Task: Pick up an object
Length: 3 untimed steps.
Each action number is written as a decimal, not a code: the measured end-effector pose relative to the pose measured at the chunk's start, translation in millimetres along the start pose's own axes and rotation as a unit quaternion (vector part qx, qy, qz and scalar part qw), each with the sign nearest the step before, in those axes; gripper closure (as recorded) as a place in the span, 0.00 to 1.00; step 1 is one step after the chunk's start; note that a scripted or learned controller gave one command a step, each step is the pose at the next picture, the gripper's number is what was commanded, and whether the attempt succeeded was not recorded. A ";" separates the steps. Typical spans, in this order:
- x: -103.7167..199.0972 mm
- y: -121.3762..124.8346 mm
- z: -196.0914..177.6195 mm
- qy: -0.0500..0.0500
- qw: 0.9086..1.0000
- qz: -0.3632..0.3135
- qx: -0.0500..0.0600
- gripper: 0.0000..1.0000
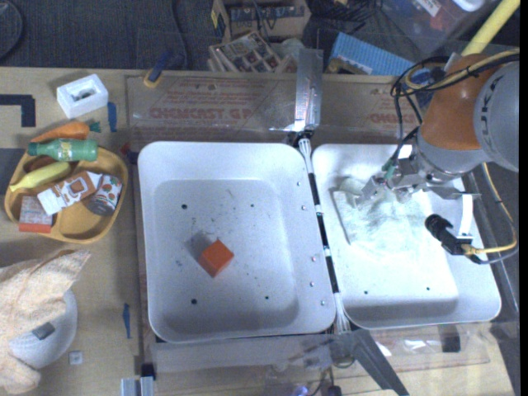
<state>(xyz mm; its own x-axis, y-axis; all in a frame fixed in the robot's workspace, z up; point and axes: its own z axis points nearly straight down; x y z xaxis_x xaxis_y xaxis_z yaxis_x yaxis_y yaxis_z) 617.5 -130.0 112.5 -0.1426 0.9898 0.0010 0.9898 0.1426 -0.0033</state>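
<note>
An orange cube (217, 257) lies in the left bin (165, 180), a little left of its middle, with a small grey smudge beside it. A crumpled white, partly see-through sheet (371, 217) lies in the upper left part of the right bin (462, 299). My gripper (386, 180) hangs over the top edge of that sheet, low and close to it, at the end of the grey arm with the orange band (454, 110). Whether it touches the sheet is not clear.
A black cable end (444, 231) with a yellow lead hangs over the right bin beside the arm. Left of the bins stand a yellow bowl (70, 225) of toy food, a small white box (82, 95) and a beige cloth (37, 299). A clear panel (214, 110) stands behind the bins.
</note>
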 end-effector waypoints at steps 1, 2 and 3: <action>81.3 -7.2 -71.4 -0.001 0.999 0.049 -0.001 0.00; 86.6 -18.9 -90.5 -0.001 1.000 0.015 0.000 0.00; 29.7 -41.9 -101.6 -0.001 1.000 0.026 -0.001 0.00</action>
<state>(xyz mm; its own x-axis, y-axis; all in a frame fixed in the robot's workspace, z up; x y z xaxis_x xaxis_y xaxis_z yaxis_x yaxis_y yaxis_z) 572.2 -106.6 214.2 -0.0904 0.9959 -0.0011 0.9959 0.0904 -0.0005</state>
